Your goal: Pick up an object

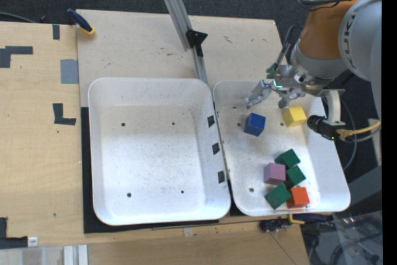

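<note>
The right bin point(239, 158) holds several small blocks. A blue cube point(254, 124) lies near its upper middle and a yellow cube point(294, 115) sits to the right of it. Lower down, a purple cube point(274, 172), three green blocks point(288, 158) and an orange block point(299, 197) cluster together. My gripper point(273, 96) hangs over the top of the right bin, just above the blue and yellow cubes. It is open, with one grey finger point(255, 98) spread toward the left and nothing between the fingers.
The left bin point(93, 96) lies beside the right one. A slanted metal rail point(173, 3) runs down to the bins' shared top edge. A blue and yellow clamp point(80, 22) lies at the board's far left corner.
</note>
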Robot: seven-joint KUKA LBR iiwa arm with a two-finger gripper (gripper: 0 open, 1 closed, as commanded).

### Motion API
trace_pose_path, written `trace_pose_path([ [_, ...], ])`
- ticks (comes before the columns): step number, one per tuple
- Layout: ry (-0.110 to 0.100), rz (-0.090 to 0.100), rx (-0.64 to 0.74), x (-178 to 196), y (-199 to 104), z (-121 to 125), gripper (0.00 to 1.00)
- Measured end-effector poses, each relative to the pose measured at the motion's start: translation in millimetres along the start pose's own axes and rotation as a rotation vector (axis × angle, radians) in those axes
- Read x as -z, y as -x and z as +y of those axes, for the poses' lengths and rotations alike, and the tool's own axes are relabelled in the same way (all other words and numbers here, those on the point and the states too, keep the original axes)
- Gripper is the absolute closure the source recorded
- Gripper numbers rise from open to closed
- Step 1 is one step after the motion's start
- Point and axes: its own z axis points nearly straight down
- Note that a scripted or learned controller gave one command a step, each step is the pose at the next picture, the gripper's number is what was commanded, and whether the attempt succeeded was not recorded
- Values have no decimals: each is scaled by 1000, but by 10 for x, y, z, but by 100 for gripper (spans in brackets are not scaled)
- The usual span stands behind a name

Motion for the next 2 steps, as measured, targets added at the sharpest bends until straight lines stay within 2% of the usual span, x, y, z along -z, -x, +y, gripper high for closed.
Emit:
trace_pose_path([
  [1,5,-1,1,29,1,10,0],
  [2,-2,-1,0,-607,17,-37,0],
])
